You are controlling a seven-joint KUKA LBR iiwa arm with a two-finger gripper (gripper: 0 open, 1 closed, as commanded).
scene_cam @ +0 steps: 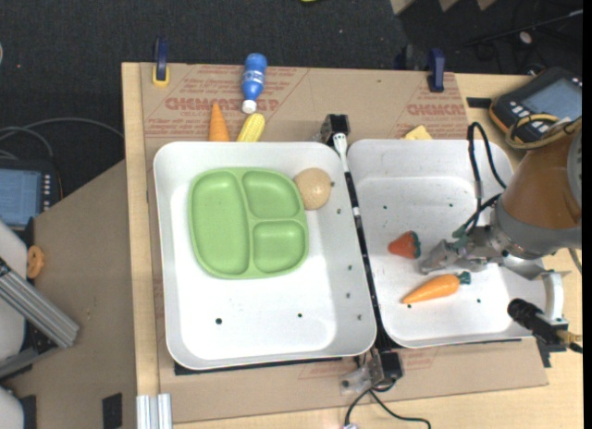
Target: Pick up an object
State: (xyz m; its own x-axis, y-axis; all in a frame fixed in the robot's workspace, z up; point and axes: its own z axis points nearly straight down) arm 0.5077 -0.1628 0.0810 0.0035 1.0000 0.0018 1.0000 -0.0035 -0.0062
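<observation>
The right white bin (416, 173) holds two toys. A small red toy with a green top (403, 245) lies near its middle, and an orange carrot (432, 289) lies just below it, pointing left. My gripper (442, 257) is low in this bin, reaching in from the right between the red toy and the carrot and close to both. Nothing shows clearly between its fingers. In the left bin (268, 325) there is a green divided plate (248, 222) with a tan ball (314, 188) at its upper right corner.
Behind the bins on the cardboard lie a blue and white bottle (252, 80), an orange cone (217, 124), a yellow corn piece (252, 127) and a yellow scrap (418, 133). A black clamp (335, 128) sits at the seam between the bins. Cables run along the right side.
</observation>
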